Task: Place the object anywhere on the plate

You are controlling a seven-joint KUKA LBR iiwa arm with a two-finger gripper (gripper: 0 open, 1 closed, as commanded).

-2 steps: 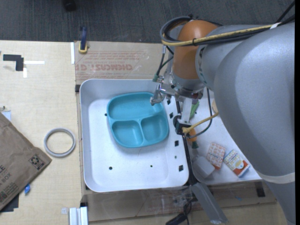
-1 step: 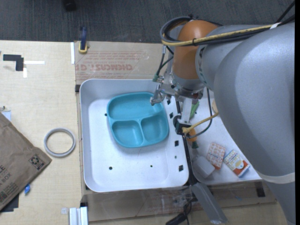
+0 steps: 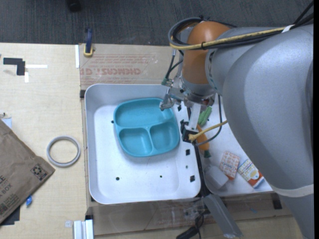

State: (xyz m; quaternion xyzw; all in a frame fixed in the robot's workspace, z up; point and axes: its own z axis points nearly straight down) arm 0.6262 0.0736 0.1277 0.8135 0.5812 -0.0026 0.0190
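plate (image 3: 146,127), long axis left-right, hand (image 3: 169,103) above

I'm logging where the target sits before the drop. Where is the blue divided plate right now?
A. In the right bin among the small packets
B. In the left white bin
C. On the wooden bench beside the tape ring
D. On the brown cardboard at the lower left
B: the blue divided plate lies flat on the floor of the left white bin, while the tape ring sits outside it on the bench.
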